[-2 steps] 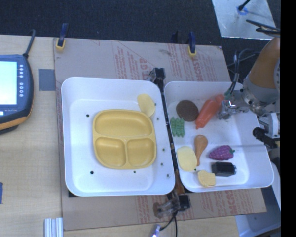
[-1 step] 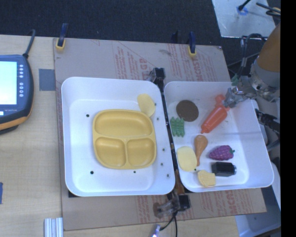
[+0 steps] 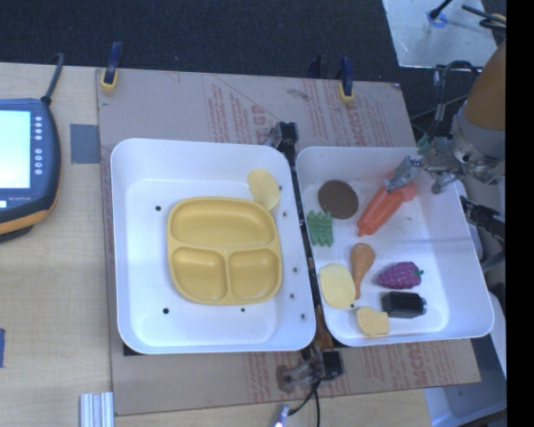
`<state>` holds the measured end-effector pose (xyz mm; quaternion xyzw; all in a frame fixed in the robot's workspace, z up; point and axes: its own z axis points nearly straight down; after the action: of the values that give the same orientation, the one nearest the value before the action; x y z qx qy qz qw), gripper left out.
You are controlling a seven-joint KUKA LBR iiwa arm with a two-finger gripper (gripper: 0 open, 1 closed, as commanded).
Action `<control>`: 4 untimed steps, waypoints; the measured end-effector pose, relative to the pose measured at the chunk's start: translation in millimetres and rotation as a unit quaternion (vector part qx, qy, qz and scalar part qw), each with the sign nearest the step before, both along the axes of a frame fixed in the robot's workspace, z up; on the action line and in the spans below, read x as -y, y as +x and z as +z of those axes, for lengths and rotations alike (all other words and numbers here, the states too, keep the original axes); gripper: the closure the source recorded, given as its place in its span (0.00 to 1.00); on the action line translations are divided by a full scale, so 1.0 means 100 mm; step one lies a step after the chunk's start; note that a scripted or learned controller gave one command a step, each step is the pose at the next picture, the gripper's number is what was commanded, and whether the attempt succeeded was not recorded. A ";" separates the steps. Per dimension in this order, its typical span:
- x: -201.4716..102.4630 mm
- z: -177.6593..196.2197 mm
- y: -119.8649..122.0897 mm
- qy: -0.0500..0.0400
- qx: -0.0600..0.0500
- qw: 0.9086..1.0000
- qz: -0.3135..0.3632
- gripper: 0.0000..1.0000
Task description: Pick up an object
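In the right bin [image 3: 470, 265] an orange carrot [image 3: 380, 211] lies slanted, its upper end pointing to the far right. My gripper [image 3: 420, 171] is low over that upper end, at the bin's far right corner, and part of the carrot's tip is hidden under it. Also in this bin are a brown round disc [image 3: 338, 198], a green ridged piece [image 3: 320, 228], a tan drumstick shape [image 3: 361, 263], a pale yellow slice [image 3: 337, 286], a purple grape bunch [image 3: 399, 276], a black block [image 3: 402, 304] and a yellow wedge [image 3: 371, 321].
The left bin [image 3: 133, 238] holds a yellow divided plate [image 3: 224, 248] and a pale yellow chip [image 3: 263, 188] at its far right. A tablet-like pendant [image 3: 13, 163] lies on the bench at the far left. Clamps and a central bracket [image 3: 287, 135] sit along the bins' edges.
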<state>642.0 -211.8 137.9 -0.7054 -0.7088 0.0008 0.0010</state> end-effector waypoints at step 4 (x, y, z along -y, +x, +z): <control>-0.23 -0.46 -0.63 0.000 0.000 1.000 -0.001 1.00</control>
<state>578.8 -188.9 91.8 -0.7064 -0.7079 0.0011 0.0010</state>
